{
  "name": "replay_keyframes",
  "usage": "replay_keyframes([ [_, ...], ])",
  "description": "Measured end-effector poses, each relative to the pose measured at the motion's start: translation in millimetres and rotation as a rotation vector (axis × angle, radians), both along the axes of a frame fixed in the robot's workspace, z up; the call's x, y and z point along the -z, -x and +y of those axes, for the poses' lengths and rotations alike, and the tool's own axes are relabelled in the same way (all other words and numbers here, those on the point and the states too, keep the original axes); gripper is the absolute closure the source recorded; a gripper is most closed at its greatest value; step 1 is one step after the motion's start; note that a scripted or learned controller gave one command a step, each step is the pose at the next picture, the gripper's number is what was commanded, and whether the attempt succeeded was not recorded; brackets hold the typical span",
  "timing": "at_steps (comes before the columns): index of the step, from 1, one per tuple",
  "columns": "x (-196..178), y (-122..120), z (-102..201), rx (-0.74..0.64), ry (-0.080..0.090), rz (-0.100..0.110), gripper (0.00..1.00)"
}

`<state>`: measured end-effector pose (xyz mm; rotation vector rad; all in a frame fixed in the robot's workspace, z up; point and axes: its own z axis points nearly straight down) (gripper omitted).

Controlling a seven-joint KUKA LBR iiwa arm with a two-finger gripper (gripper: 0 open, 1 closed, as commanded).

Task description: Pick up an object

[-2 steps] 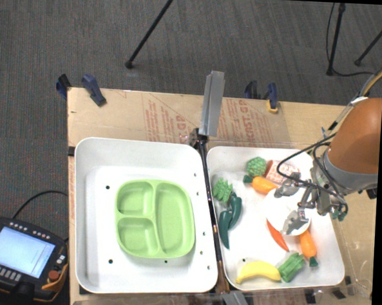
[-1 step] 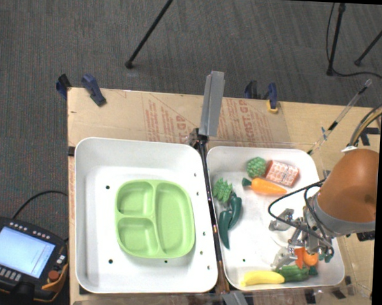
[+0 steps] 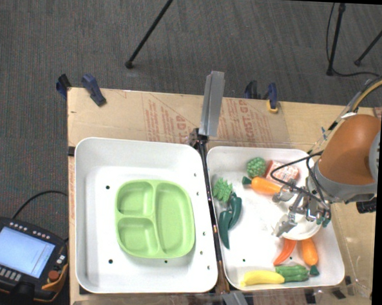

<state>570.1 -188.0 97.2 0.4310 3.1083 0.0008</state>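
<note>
Camera view: jaws (image 3: 295,217) spread open, bare, just above orange carrot (image 3: 284,251).

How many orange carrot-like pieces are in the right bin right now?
3: one carrot near the bin's top by the gripper, two side by side lower down. The arm may hide others.

— Any writing you can read here?

— Only on the cardboard sheet (image 3: 244,120) lying over the desk, beyond the far edge of the two bins. It carries red printed lettering inside red diagonal lines, turned sideways and upside down from this angle.

— Can you make out the words?

— No. The letters are too small and blurred to spell out.

— What about the handheld pendant (image 3: 20,257) at the near left?

— Its screen glows pale blue, but nothing on it is legible.
</note>
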Motion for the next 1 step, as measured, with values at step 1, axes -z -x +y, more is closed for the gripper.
replay_keyframes([
  [1,8.5,-58.3,71.1,0.238,-0.001,0.015,0.0],
])
